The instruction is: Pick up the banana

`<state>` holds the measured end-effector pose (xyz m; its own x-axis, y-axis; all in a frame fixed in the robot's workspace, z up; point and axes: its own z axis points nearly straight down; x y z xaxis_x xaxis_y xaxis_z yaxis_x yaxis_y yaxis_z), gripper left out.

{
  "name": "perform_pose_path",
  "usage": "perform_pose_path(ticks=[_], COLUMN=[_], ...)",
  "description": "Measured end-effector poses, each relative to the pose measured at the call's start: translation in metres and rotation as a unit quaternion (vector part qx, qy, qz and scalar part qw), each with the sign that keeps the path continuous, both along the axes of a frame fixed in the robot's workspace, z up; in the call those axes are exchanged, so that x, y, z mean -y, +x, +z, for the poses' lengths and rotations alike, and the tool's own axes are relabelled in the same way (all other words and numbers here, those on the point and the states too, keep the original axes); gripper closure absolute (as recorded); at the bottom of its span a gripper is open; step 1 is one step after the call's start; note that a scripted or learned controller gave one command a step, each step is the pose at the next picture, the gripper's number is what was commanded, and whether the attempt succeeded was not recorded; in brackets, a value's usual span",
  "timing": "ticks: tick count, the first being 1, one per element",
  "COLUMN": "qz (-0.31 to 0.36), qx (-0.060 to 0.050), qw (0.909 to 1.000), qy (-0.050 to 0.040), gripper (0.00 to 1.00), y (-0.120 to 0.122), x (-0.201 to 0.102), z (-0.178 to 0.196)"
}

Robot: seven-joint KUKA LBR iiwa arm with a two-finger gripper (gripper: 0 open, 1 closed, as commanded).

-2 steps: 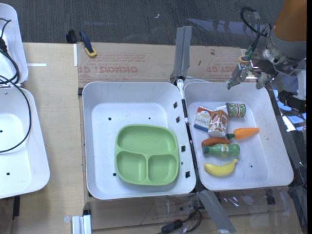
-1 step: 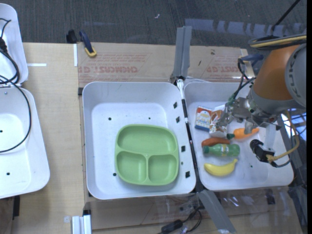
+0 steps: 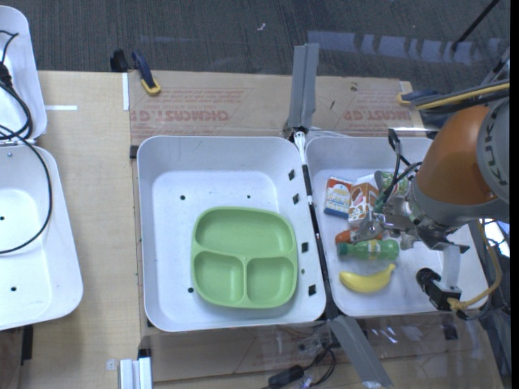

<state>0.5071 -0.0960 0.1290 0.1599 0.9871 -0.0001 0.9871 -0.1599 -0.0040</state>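
From my remote station I log two shallow white bins side by side on the worktop (image 3: pixel 89 217). The left bin (image 3: pixel 158 217) holds one item: a green divided plate (image 3: pixel 245 257) with three compartments, one long compartment at the far side and two smaller ones at the near side. I see nothing lying in any of the three.

The right bin (image 3: pixel 405 298) holds the remaining items. The banana (image 3: pixel 366 279), the task's thing, lies flat on the bin floor toward the near edge, its curve opening away from me, apart from the gripper. Just beyond it lies a green bottle (image 3: pixel 370 250) on its side, with an orange-red piece at its left end; I cannot tell whether that piece is a cap or a separate object. Farther back sits a small carton (image 3: pixel 350 199) with blue, white and orange-red panels; its print is too small for me to read.

The arm (image 3: pixel 458 168) reaches in from the right, its orange band over the right bin. The gripper (image 3: pixel 371 224) sits low above the green bottle, between the carton and the banana. I cannot tell whether it is open or closed, or whether it grips anything.

A sheet of cardboard (image 3: pixel 211 104) lies under the far side of both bins. It carries red printed lettering, upside down from my viewpoint; I cannot read it with confidence. A blue and yellow clamp (image 3: pixel 146 75) sits at its far left corner.
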Motion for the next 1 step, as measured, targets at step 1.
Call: perform_pose_path(ticks=[1], qz=[0.143], qx=[0.002], qw=[0.9898], qy=[-0.0002], gripper=[0.00], y=[0.0239], x=[-0.0004], z=[-0.0242])
